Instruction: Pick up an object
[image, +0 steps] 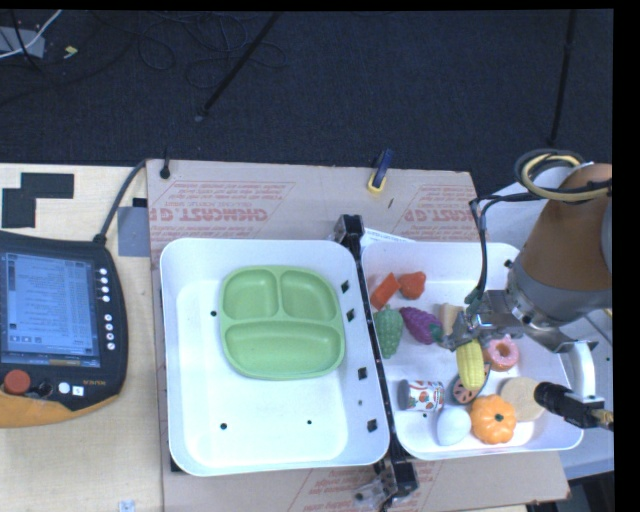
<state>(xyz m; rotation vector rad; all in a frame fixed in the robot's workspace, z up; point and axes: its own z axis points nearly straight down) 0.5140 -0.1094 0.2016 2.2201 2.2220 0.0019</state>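
1. Two white bins sit side by side: the left bin (190, 420) holds a green divided plate (282, 322), and the right bin (445, 262) holds a heap of toy food.
2. From the right, the arm (565, 250) reaches over the right bin, and its gripper (478, 322) hangs low among the toys, just above the top end of a yellow corn cob (468, 367).
3. Beside the cob lie a pink doughnut (501, 354) to its right, a purple bunch of grapes (422, 324) to its left, and a small pumpkin (493, 420) nearer the front edge.
4. I cannot tell from here whether the gripper is spread or closed; nothing shows clearly between its tips.
5. My guess is that the step in hand is the descent onto the cob, the likeliest target.
6. Next it needs to close squarely across the cob and lift straight up, clear of the doughnut and grapes.
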